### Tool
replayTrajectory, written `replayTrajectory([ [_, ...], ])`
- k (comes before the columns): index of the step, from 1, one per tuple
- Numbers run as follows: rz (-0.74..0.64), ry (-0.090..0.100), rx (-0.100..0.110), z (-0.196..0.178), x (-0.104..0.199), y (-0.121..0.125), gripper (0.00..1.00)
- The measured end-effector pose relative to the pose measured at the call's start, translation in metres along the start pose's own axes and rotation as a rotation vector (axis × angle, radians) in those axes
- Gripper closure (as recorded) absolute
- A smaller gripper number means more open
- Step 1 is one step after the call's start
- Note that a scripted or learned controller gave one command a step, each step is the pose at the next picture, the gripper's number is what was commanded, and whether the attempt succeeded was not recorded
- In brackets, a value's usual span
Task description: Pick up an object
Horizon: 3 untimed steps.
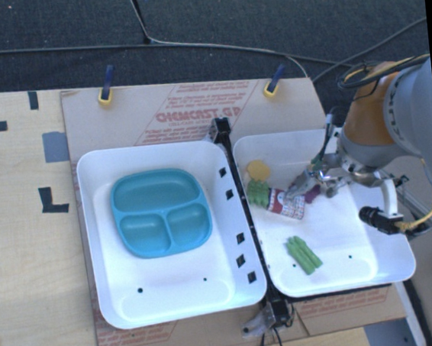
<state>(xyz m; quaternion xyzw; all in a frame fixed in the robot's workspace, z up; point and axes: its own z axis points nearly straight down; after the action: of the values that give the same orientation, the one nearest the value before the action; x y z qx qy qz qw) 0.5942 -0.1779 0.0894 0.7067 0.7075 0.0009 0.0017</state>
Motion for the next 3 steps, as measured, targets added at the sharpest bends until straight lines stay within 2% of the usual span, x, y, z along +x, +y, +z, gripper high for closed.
replayTrajectory([
  [1, -0.002, 0.005, -0.008, -0.012, 0.004, 0.003, 1.00],
  [2, 0.000, 0.001, 0.003, -0.054, 0.002, -0.001, 1.00],
  [3, -0.002, 0.001, 0.002, -0.110, 0.012, 0.003, 1.00],
])
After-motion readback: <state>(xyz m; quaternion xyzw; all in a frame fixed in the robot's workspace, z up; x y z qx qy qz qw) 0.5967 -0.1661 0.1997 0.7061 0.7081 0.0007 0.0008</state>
